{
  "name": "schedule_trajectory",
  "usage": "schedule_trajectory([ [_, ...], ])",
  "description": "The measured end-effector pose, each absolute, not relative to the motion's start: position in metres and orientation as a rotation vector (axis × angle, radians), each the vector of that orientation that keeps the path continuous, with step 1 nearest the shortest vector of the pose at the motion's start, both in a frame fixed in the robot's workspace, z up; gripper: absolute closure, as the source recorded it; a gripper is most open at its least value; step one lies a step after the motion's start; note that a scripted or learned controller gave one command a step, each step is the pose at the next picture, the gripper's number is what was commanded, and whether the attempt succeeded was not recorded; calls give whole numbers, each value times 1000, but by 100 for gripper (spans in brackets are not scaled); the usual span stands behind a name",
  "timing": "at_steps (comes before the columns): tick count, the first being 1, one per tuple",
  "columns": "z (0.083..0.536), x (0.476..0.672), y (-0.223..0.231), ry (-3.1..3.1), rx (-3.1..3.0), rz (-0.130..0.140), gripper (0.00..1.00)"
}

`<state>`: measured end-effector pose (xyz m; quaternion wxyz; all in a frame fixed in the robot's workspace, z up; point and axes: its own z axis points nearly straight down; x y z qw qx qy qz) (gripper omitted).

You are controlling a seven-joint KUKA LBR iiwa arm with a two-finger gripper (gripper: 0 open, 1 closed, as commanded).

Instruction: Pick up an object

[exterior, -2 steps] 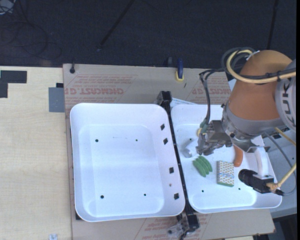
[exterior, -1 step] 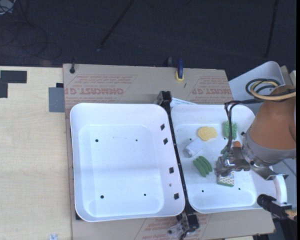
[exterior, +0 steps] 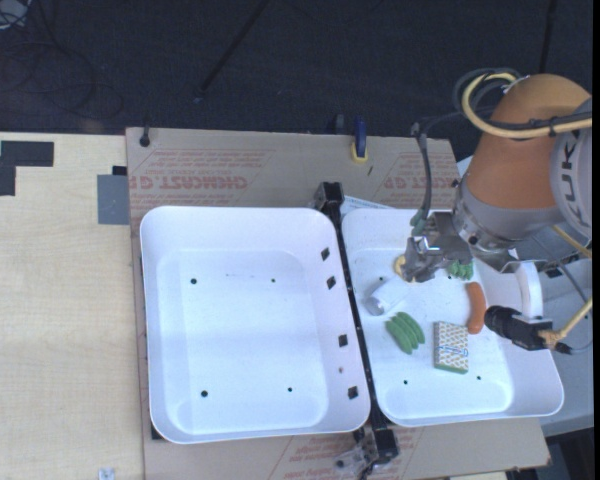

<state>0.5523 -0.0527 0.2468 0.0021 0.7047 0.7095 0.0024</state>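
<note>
Camera view, looking down at a slant on the bench (exterior: 60, 298), which carries a brown cardboard sheet (exterior: 280, 173) printed with red lettering; on that sheet sit two shallow white bins side by side. The left bin (exterior: 170, 238) has only small dark dots on its floor. The right bin (exterior: 535, 393) holds all the loose objects. The arm (exterior: 525, 158), orange band above the wrist, reaches in from the right edge of the bench and hangs over the far half of the right bin. The gripper (exterior: 420, 263) sits near that bin's far left part, metal body pointing down toward the bin floor; its tip is too small and dark against the bin to read, so I cannot tell whether the claw is released or clenched, and nothing can be made out in it. Objects in the right bin: a green pod-shaped item (exterior: 405, 331) near the bin's middle; a small rectangular patterned pad (exterior: 451, 346) just beside it toward the right; an orange sausage-shaped piece (exterior: 475, 307) nearer the right wall; a small grey piece (exterior: 376, 300) close to the left wall, below the gripper. A black clip strip (exterior: 342, 308) runs along the seam between the two bins.
</note>
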Motion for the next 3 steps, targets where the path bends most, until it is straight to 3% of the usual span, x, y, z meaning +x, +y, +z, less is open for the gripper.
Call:
schedule_trajectory([
  [1, 294, 473, -73, 2220, 2226, -2, 100],
  [2, 413, 609, -41, 2218, 2207, 16, 100],
  [3, 397, 520, -11, 2230, 2223, -6, 100],
])
